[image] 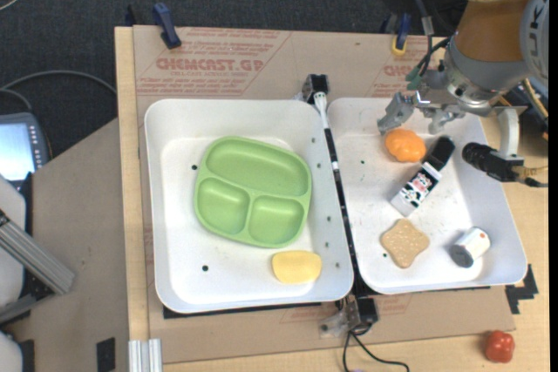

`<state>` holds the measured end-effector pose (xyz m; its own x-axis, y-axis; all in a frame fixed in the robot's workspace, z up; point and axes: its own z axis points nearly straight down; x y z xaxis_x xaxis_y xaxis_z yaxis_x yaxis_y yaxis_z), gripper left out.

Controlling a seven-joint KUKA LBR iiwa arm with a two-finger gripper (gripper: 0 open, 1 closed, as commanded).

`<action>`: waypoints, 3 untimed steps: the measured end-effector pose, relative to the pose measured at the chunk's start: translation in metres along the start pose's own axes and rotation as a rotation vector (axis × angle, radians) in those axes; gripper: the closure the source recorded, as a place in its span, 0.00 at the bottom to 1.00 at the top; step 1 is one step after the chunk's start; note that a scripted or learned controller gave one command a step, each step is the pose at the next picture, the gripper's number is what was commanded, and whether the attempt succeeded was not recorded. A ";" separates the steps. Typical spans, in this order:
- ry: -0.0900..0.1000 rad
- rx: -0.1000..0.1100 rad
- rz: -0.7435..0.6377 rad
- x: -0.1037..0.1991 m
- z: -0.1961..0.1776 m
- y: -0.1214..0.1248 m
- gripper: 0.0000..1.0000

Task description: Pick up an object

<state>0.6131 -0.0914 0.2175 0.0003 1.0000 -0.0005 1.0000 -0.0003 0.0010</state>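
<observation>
I see the gripper [425,112] at upper right, fingers spread, just above the orange ball [404,145]; closing off-centre could squirt the round ball away.

The grey hand [417,111] is hanging over the right white bin's [497,261] far edge, just beside a round orange ball [404,145]. A green plastic divided plate [253,191] is lying in the left white bin [166,187], a yellow lump [296,266] near its front edge.

Bright even overhead light, soft faint shadows, slightly grainy, mild blur
</observation>
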 end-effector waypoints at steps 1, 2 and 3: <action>-0.005 -0.022 -0.003 -0.025 0.109 -0.036 0.00; 0.001 0.003 0.005 -0.044 0.053 -0.137 0.00; -0.001 0.000 -0.001 -0.044 0.136 -0.082 0.00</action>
<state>0.5317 -0.1354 0.0812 -0.0009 1.0000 -0.0010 1.0000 0.0009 0.0008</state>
